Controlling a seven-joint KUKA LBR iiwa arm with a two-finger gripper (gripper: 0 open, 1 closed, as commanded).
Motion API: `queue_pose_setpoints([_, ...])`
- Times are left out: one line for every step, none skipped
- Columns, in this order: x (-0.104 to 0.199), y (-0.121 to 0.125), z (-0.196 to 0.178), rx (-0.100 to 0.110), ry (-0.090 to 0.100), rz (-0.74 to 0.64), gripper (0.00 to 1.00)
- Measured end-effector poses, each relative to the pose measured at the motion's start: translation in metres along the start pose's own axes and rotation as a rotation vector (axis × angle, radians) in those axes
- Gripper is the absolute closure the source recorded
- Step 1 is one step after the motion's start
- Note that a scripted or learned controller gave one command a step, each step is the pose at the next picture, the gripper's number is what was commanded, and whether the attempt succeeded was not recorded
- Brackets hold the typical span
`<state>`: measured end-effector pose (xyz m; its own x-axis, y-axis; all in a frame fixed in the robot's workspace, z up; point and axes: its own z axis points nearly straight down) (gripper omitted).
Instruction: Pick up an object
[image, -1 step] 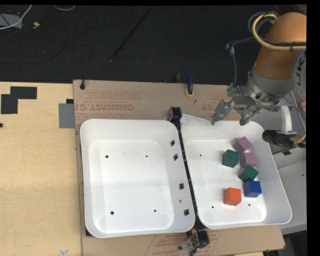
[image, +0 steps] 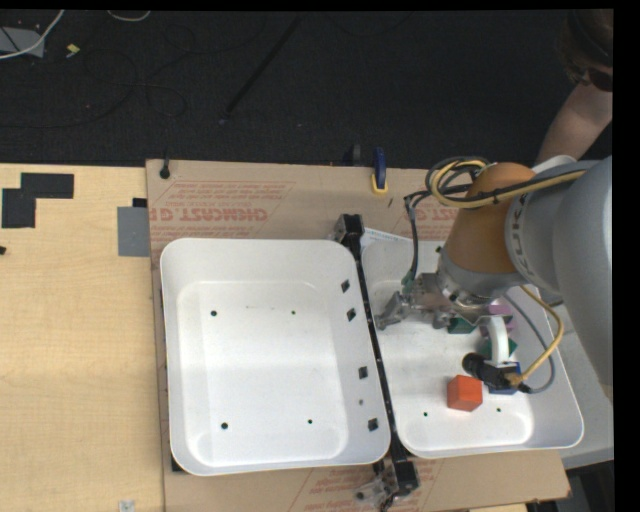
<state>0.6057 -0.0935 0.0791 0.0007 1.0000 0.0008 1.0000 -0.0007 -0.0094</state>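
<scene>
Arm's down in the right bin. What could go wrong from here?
1. The gripper sits close to the divider between the bins, apart from the orange block; closing here would likely catch nothing.
2. The objects near the wrist lie packed under the arm's cables; a descent there may push or snag them.

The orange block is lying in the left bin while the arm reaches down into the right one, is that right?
Not quite. In the camera view the orange block lies in the right bin, the same bin the arm reaches down into, not in the left bin.
</scene>
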Motion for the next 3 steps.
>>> queue_pose_setpoints([-0.040, -0.045, -0.008, -0.002, 0.000, 0.003, 0.00])
queue_pose_setpoints([-0.054, -0.127, -0.007, -0.001, 0.002, 0.002, 0.00])
queue_pose_setpoints([-0.055, -0.123, -0.017, -0.006, 0.001, 0.007, 1.00])
